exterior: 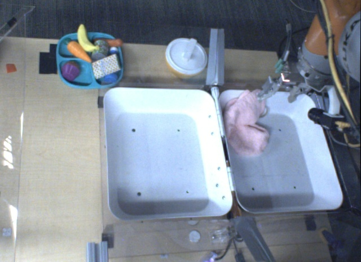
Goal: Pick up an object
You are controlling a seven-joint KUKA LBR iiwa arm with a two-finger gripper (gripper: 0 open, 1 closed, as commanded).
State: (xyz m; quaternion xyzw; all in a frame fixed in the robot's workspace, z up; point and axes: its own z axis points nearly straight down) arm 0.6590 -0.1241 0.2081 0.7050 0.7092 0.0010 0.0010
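A crumpled pink cloth (pixel 246 124) lies in the right bin (pixel 304 171), against its left wall near the far corner. My gripper (pixel 280 90) hovers over the bin's far edge, just right of the cloth's upper corner. Its two fingers are spread open with nothing between them. The left fingertip (pixel 265 91) is close to the cloth's top right edge; I cannot tell whether it touches it. The grey arm with its orange band (pixel 330 24) comes in from the upper right.
The left bin (pixel 163 154) sits beside the right one, with a metal divider (pixel 215 58) behind them. A white lidded cup (pixel 186 56) and a blue tray of toy food (pixel 89 59) stand at the back. Cables (pixel 333 123) hang along the right bin's edge.
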